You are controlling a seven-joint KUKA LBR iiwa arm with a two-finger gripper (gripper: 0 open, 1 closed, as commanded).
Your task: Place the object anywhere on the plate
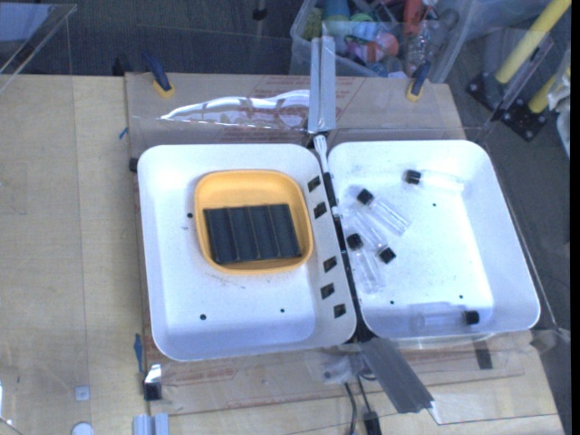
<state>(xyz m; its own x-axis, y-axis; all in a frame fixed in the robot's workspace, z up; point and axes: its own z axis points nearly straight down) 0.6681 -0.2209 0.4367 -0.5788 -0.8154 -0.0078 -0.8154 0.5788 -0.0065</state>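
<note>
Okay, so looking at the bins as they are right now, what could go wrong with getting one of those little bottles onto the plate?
The clear vials in the right bin are see-through against white, so a grasp could miss. Several lie clustered and touching, so closing on one may knock others. One vial lies along the bin's near wall, likely hard to reach. The yellow plate in the left bin already holds a dark ribbed block, so a round vial may roll off.
</note>
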